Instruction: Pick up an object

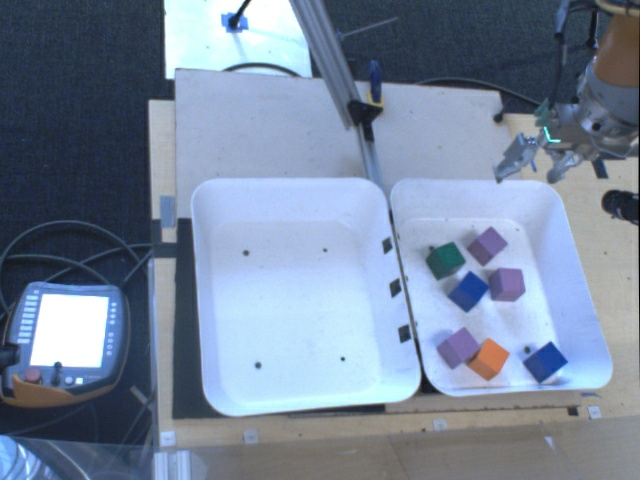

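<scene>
My gripper (534,161) hangs open and empty over the far rim of the right bin (578,258), every block there, green block (445,260) included, unpicked.

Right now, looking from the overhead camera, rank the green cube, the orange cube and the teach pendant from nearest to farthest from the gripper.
1. Green cube, upper part of the right bin, below the gripper.
2. Orange cube, near that bin's front edge.
3. Teach pendant, far left, off the bench.

Seven small wooden cubes lie loose in the right white bin (575,258): a green cube (445,260), three purple cubes (488,245) (506,284) (459,347), two blue cubes (467,291) (545,362) and an orange cube (489,359) touching the lowest purple one.
</scene>
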`<state>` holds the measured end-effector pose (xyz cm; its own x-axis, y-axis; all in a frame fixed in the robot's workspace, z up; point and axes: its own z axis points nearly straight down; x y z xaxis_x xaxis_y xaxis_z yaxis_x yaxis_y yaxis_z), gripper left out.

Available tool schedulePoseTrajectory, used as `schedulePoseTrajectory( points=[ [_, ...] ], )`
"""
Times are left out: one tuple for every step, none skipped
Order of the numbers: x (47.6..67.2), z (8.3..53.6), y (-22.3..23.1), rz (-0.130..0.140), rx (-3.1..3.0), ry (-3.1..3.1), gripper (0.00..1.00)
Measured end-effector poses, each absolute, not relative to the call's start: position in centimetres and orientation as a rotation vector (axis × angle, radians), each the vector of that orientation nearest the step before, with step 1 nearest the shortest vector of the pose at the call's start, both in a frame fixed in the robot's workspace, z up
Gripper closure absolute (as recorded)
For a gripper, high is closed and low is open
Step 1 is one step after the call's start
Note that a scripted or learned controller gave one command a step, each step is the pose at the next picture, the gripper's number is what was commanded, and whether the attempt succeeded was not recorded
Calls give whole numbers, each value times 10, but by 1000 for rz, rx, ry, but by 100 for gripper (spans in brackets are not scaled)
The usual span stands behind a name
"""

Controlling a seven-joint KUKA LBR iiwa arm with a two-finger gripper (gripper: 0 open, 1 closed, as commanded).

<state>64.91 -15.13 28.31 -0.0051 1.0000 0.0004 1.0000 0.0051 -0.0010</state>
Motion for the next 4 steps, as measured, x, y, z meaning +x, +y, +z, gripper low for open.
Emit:
schedulePoseTrajectory(
  points=[
    [650, 285, -151, -1, -2216, -2229, 0],
    [646, 240, -159, 3, -2220, -2223, 0],
    [644, 178, -158, 3, -2217, -2223, 0],
    [647, 133, -150, 2, -2215, -2225, 0]
  ],
)
